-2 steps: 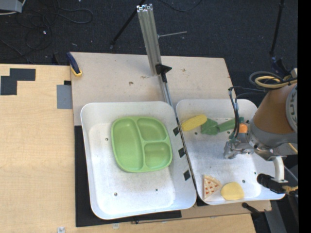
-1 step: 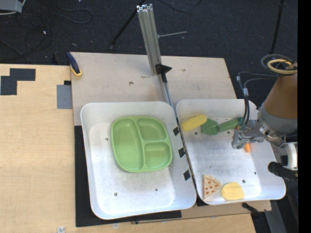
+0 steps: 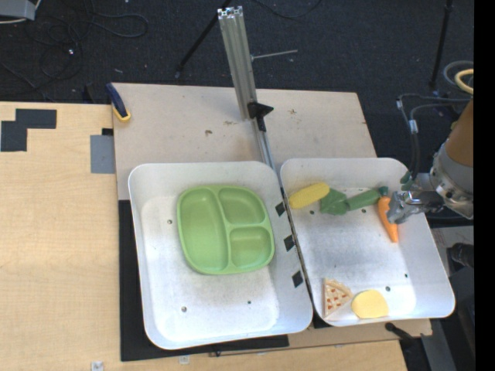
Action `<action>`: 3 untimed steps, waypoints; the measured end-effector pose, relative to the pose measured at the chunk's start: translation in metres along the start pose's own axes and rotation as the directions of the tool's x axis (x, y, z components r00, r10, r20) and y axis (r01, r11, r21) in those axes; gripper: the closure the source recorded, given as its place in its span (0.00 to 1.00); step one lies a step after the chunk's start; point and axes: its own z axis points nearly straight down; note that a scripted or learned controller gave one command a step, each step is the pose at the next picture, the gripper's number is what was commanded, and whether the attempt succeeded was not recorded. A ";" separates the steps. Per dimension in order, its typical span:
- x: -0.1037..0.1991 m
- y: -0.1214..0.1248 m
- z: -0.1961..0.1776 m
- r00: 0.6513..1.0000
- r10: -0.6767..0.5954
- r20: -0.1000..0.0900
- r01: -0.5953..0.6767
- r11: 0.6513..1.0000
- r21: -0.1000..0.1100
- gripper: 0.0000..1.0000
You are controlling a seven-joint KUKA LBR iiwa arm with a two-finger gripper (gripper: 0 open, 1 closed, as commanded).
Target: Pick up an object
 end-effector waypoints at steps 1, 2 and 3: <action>-0.001 0.001 -0.048 1.000 -0.001 0.000 0.001 1.000 0.000 1.00; 0.054 0.009 -0.049 1.000 -0.003 -0.003 0.003 1.000 0.006 1.00; 0.102 0.016 -0.048 1.000 -0.003 -0.003 0.003 1.000 0.007 1.00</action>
